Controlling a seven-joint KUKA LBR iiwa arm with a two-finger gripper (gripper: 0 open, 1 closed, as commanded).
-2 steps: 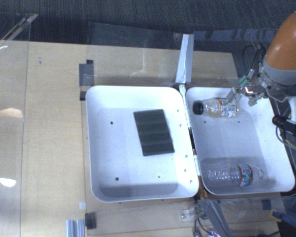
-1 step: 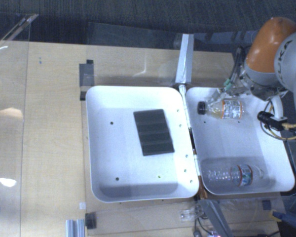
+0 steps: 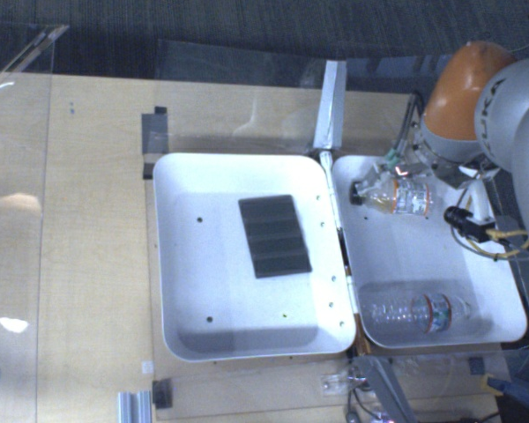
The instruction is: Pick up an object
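Note:
A dark ridged rectangular pad [image 3: 275, 234] lies flat in the middle of the left bin [image 3: 185, 324]. Along the near side of the right bin [image 3: 498, 320] a clear plastic bottle [image 3: 419, 313] lies on its side. A smaller clear bottle with a label [image 3: 395, 195] lies at that bin's far left corner. My gripper [image 3: 406, 171] hangs just above this smaller bottle, largely hidden under the grey wrist and orange band [image 3: 463, 91].
A metal divider post [image 3: 330, 104] rises behind the seam between the bins. Black and yellow cables [image 3: 480, 227] trail over the right bin's right side. Wooden bench top [image 3: 79, 236] stretches to the left.

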